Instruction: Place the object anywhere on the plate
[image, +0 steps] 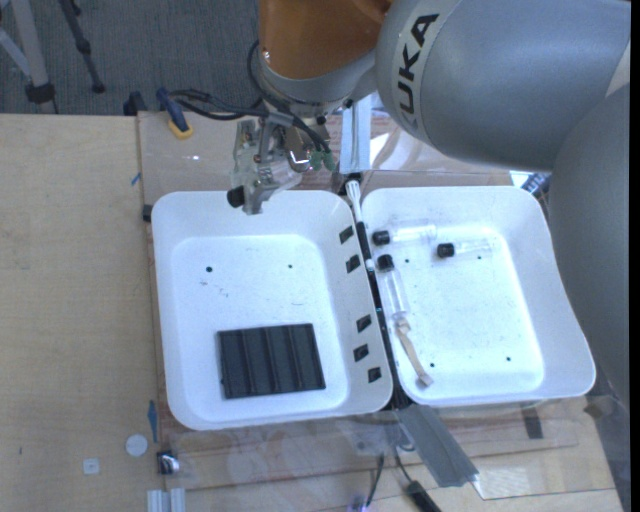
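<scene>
Table (60, 300): pale wood; a small grey disc (135, 445) lies at 7 o'clock, nearest the camera.
Plate (271, 360): a dark, ribbed, flat rectangle in the near half of the left bin (165, 300), toward 6 o'clock of that bin. Nothing rests on it, so the task is not done.
Task's thing: by my reading, one of the clear tubes in the right bin (560, 330). The upright tube (393, 292) lies along that bin's 9 o'clock wall, with a tan strip (412, 355) just beyond its near end. The far tube (440, 238) lies crosswise at 11 o'clock, with a black cap (445, 250) touching it.
Handling: probably light, stiff, smooth plastic that will roll and slip. A tube against the wall leaves little room on one side. Best taken across its middle, squarely over the round body, well away from the capped ends.
Arm (500, 70): grey, with an orange band, reaching in from 2 o'clock.
Jaws: hanging over the far rim of the left bin, at its 12 o'clock, well apart from the plate and tubes. I cannot tell whether they are apart or together, nor whether anything sits between them.
Risk: a tube could roll off the ribs if dropped askew.
</scene>
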